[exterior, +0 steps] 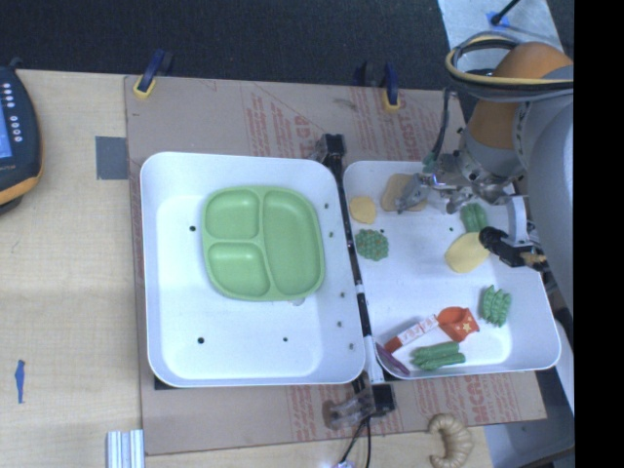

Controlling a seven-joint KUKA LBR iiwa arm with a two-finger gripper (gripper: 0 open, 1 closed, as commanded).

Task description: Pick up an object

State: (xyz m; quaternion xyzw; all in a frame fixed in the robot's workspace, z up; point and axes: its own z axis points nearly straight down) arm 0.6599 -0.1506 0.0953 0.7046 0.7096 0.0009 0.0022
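The arm (526, 86) ran off the right edge, its upper links cut from sight. Down at the gripper (429, 191), the metal fingers blurred together against a tan piece (395, 191), and contact there could not be judged. A green item (473, 215) sat partly tucked under the wrist hardware. The black-and-yellow device (15, 135) was sliced by the left edge. A beige curled object (450, 440) was clipped by the bottom edge.

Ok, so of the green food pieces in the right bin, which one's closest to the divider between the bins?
The round broccoli-like piece, just beside the divider under the small yellow piece. The other green pieces lie farther right or along the front edge.
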